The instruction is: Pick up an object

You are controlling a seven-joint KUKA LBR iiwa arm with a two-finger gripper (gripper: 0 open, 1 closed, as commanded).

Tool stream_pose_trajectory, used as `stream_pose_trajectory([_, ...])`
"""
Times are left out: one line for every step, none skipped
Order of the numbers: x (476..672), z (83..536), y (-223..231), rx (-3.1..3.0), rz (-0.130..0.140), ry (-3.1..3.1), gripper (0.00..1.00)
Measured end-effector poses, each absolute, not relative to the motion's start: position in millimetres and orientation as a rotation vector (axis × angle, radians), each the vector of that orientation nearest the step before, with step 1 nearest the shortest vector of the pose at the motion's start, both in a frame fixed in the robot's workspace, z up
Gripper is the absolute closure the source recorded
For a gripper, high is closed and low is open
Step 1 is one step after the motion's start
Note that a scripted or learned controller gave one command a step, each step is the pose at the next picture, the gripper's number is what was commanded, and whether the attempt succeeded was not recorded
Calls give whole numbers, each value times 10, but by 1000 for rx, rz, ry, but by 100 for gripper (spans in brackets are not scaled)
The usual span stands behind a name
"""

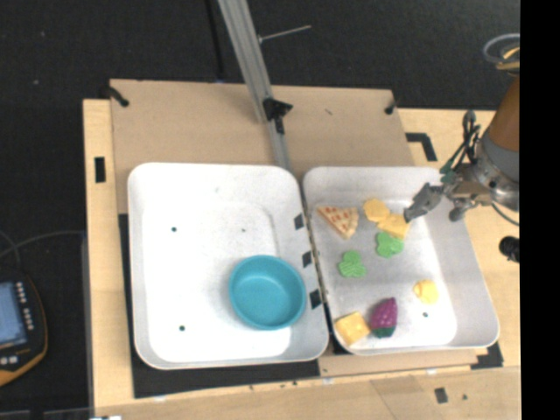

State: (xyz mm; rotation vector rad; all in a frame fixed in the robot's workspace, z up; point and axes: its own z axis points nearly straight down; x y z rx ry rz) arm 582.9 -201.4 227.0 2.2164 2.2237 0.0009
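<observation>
yellow plastic toy chunk (394, 227), small and blocky, lying in the right white bin (464, 322) toward its far side, just left of and below the two-finger gripper (418, 206). touching or nearly touching the fingertip, beside a round yellow piece (375, 209) and a green leafy toy (388, 246). gripper angled down-left toward it; spread or clenched, cannot tell. nothing seen held.

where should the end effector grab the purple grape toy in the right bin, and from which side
Probably across the narrow middle of the purple grape toy, coming straight down from above. It lies flat on the right bin floor, longer than wide. A yellow block sits close on the camera's left and the bin's near rim is just below, so a side approach looks crowded; close the fingers across its short width.
</observation>
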Motion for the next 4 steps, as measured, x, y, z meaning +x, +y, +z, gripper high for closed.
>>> stream_pose_trajectory([5828, 2270, -2014, 2216, 0, 2224, 0])
stream_pose_trajectory([5740, 1704, -2078, 2224, -6, 2223, 0])
stream_pose_trajectory([5702, 1093, -2147, 2224, -6, 2223, 0])
stream_pose_trajectory([5716, 1032, -2163, 2221, 1, 2216, 0])
